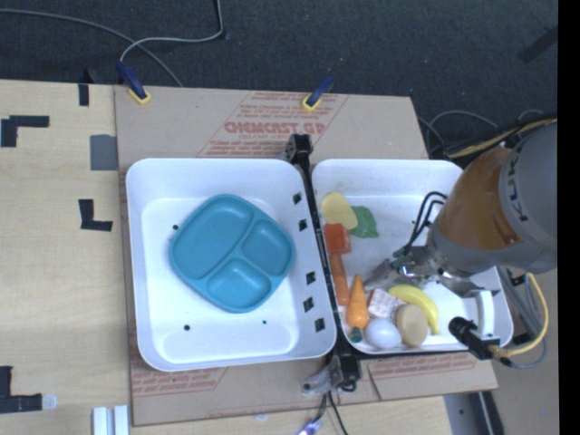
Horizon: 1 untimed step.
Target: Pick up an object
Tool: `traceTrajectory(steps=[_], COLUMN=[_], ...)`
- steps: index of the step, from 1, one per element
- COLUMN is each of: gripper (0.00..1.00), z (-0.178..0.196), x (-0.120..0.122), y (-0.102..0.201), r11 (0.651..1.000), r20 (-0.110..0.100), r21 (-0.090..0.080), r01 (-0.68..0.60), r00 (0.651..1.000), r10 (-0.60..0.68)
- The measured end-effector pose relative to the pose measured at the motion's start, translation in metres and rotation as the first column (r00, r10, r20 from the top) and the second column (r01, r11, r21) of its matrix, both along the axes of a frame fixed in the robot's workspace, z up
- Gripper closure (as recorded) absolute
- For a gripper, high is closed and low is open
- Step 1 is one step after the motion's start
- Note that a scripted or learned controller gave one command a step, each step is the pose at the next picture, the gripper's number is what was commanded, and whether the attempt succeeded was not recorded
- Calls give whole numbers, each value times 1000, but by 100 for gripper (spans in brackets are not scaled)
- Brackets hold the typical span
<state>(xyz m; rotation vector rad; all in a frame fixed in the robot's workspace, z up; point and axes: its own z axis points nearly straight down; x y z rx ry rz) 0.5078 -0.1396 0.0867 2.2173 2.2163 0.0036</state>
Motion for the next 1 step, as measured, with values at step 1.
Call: traceTrajectory(steps=[1], gripper=[0], z=[0], x=[58], y=[25], r11=[1000], r20=[-1], r21=[1], r01=[-3], r00=[1000], r10=[3])
